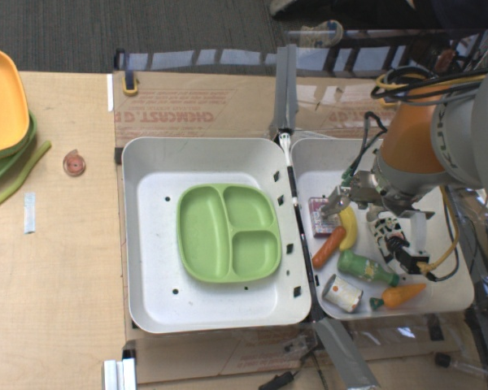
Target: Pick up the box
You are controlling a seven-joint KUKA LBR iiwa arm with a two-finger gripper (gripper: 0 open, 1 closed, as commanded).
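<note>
Box [320, 215]: a small pink-and-white carton lying flat in the right bin [447, 295], close against that bin's left wall and near its rear half. Its long axis appears to run roughly front to back, though the carton is small and partly crowded, so this is a tentative reading.

From left to right: the desk [57, 299] carries an orange dish [2, 96] stacked on a green one at the far left edge and a small pink object [74, 163] beside them. Next comes the left bin [146, 299], which holds 1 green divided plate [228, 232] with 3 compartments. The right bin follows, holding the box, then a carrot [328, 247] just in front of it, a banana [350, 227] beside the carrot, a green bottle [366, 267], a white cup-like item [343, 296] near the front wall, and a second orange piece [403, 294].

Hand [351, 195]: positioned over the right bin, just right of the box and slightly behind it, close above the banana. Nothing is visible between its fingers; whether they are spread or closed cannot be told from this angle.

Key relation: the box lies immediately left of the hand, so the approach would call for a short leftward shift toward the bin wall. The wall and the adjacent carrot leave little finger clearance, a likely source of a missed grasp.
</note>
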